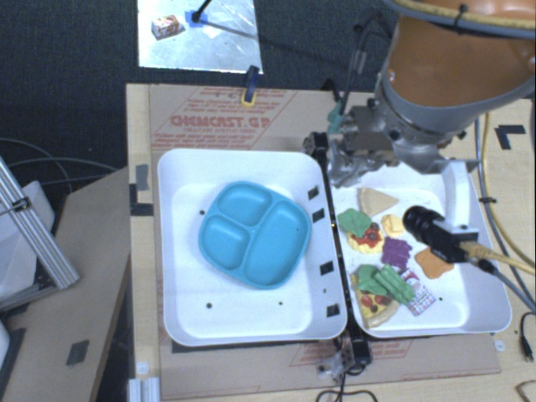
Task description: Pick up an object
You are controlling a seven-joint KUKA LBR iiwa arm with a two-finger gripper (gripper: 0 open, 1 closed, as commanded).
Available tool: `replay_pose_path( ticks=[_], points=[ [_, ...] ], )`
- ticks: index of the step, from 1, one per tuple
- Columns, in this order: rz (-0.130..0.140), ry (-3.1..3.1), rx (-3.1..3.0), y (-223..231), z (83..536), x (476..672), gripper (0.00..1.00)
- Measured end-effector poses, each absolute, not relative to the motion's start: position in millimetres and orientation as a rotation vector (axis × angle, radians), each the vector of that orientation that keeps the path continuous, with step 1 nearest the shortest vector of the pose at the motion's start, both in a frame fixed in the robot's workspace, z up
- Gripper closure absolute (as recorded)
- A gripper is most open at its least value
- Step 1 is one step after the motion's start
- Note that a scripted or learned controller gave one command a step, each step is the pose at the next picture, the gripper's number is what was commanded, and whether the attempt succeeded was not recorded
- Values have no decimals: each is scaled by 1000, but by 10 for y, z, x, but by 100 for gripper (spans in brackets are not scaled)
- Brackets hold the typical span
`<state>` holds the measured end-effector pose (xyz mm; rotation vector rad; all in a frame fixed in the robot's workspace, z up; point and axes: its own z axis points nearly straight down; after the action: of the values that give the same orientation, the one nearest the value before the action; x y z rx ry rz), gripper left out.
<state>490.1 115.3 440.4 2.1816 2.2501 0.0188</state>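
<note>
My grey arm (pixel 456 48) with its orange band reaches in over the far side of the right shallow white bin (pixel 494 312). My jaws hang at that bin's far left corner, close to the wall it shares with the left shallow white bin (pixel 172 249). I cannot tell whether they are wide or narrow.

The things to pick lie in the right bin, nearer the camera than my jaws. A pale tan wedge (pixel 377 199) is closest to me. Beyond it are a green leafy piece (pixel 352 221), a small yellow lump (pixel 391 224), a red and yellow piece (pixel 366 240), a purple piece (pixel 395 251) and a flat orange piece (pixel 432 264). At the near end are a green pod-like piece (pixel 388 283), a yellow pizza-like slice (pixel 374 310) and a pink striped packet (pixel 421 300).

A blue plastic plate with three compartments (pixel 251 233) lies alone in the left bin. Both bins rest on a cardboard sheet with red lettering (pixel 222 115) on the desk (pixel 507 162).
</note>
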Motion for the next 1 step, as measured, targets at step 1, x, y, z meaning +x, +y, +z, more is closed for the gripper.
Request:
replay_pose_path(
  ticks=[1],
  points=[
    [22, 2256, 2173, 1152, 4515, 4907, 100]
  ],
)
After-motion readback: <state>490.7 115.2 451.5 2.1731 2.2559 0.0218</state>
